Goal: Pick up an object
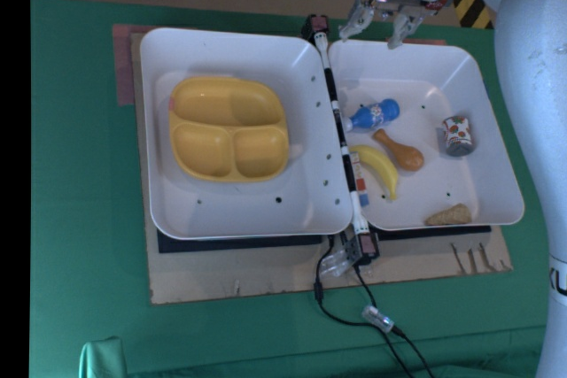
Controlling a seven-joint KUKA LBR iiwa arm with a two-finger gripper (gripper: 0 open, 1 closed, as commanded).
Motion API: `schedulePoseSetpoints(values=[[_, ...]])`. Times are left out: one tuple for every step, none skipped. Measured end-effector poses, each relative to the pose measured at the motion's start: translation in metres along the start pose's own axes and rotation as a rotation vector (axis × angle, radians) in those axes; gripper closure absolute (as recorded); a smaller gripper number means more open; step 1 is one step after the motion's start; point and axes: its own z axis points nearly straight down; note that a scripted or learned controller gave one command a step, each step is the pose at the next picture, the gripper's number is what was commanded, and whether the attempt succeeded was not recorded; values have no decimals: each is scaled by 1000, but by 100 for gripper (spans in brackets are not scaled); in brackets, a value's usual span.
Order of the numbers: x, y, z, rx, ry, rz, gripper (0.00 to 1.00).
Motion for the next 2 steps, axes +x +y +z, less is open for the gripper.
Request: schedulePoseSetpoints(values=[[31, 0, -1, -1, 1, 0, 0], [-9, 3, 32, -17, -1, 0, 0]])
